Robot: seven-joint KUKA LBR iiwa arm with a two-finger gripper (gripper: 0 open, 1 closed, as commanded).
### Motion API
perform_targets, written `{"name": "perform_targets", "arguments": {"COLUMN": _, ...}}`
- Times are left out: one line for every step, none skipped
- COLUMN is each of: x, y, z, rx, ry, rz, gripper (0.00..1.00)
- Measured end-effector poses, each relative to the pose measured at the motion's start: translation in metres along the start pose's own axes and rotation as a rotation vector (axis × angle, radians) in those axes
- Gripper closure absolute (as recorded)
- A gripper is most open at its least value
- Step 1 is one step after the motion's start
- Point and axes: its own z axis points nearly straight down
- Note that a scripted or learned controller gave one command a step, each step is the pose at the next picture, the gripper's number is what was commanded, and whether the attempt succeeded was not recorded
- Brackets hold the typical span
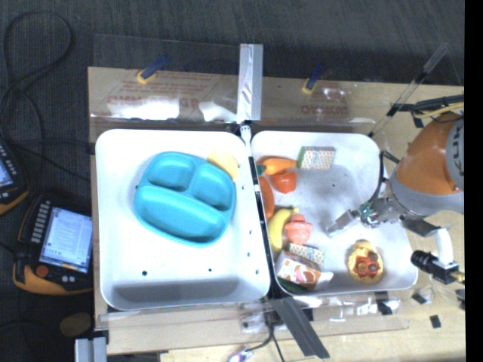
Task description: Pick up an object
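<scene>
The table (pixel 113 89) carries two shallow white bins side by side, and the right bin (pixel 355 143) serves as the landmark here. Just left of it, touching along a shared edge, sits the left bin (pixel 121 277), which holds a blue divided tray (pixel 185 196) with a small yellow piece (pixel 224 162) at the tray's corner nearest the right bin. The grey arm with its orange band (pixel 424 161) leans in over the right bin's right wall, and the tool (pixel 349 219) hangs low inside that bin, near its middle; whether it is spread or pressed together cannot be told, and nothing is visibly caught in it. Along the right bin's left wall lie an orange item (pixel 278 164), a red tomato-like piece (pixel 284 181), a yellow banana (pixel 279 225) and a pink item (pixel 298 230). A small green-edged sponge (pixel 317 157) rests near its far wall. A printed packet (pixel 302 266) and a round yellow-and-red toy (pixel 364 262) sit near its front wall, the toy just beside the tool.
</scene>
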Motion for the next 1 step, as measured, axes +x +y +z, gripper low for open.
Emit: {"name": "perform_targets", "arguments": {"x": -0.0133, "y": 0.0545, "z": 0.0025, "rx": 0.005, "ry": 0.013, "rz": 0.022, "gripper": 0.0}}
